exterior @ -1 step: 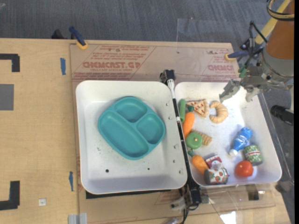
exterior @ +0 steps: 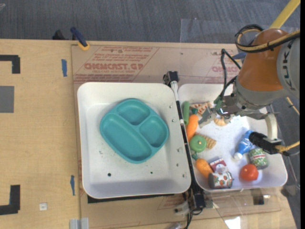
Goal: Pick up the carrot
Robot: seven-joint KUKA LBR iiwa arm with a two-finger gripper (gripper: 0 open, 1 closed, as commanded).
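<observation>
Orange, the carrot (exterior: 192,126) lies at the left edge of the right bin (exterior: 278,174), against the wall it shares with the left bin (exterior: 90,142), its green top pointing toward the far side. Just to its right the gripper (exterior: 208,117) hangs low over the bin's far-left part, its metal tip close beside the carrot but with nothing seen between its fingers; whether the jaws are parted or closed cannot be made out, since the tip blurs into the packaging beneath it. The arm (exterior: 261,66) comes in from the right, its wrist bulk covering the far part of the right bin and whatever lies there. A second small orange piece (exterior: 203,165) sits nearer, by a red-and-white can (exterior: 219,175) whose label is too small to read. A round green-and-orange item (exterior: 198,143) lies between the two orange pieces. A tomato (exterior: 249,172) and a blue bottle (exterior: 244,145) lie toward the right. The left bin holds a teal divided plate (exterior: 134,130).
</observation>
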